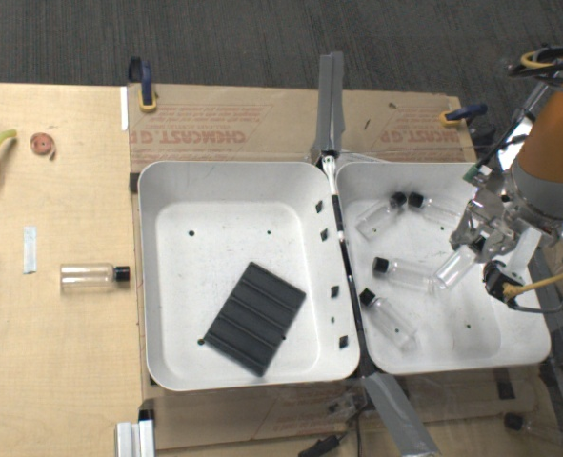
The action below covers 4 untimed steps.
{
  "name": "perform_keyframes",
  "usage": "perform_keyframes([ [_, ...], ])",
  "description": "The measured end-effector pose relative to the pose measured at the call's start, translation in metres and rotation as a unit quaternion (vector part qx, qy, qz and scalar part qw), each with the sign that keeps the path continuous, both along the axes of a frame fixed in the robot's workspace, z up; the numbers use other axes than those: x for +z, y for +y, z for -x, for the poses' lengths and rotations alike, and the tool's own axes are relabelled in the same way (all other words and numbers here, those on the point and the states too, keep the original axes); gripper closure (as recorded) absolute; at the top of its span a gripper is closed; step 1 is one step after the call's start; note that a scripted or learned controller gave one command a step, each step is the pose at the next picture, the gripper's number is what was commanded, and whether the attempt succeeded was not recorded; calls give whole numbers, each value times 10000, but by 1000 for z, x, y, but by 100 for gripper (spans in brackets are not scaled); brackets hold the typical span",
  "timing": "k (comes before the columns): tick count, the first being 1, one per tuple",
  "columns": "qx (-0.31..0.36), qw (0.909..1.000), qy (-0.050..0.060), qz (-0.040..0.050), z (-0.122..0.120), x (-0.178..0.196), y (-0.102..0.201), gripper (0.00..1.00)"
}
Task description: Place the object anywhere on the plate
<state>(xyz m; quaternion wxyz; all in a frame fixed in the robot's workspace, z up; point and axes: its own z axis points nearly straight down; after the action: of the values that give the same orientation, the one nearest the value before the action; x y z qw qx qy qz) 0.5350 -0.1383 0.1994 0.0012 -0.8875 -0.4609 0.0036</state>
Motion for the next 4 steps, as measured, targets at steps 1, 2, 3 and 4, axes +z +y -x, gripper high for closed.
perform_keyframes([
  [1, 1117, 9937, -14, -1, -95, 6, 49, 100],
  [2, 1889, 9820, -21, -5, -121, 158, 66, 100],
  [3, 1096, 9940, -13, -7, 57, 130, 96, 100],
  [4, 2747, 9615, -17, -8, -23, 190, 157, 100],
])
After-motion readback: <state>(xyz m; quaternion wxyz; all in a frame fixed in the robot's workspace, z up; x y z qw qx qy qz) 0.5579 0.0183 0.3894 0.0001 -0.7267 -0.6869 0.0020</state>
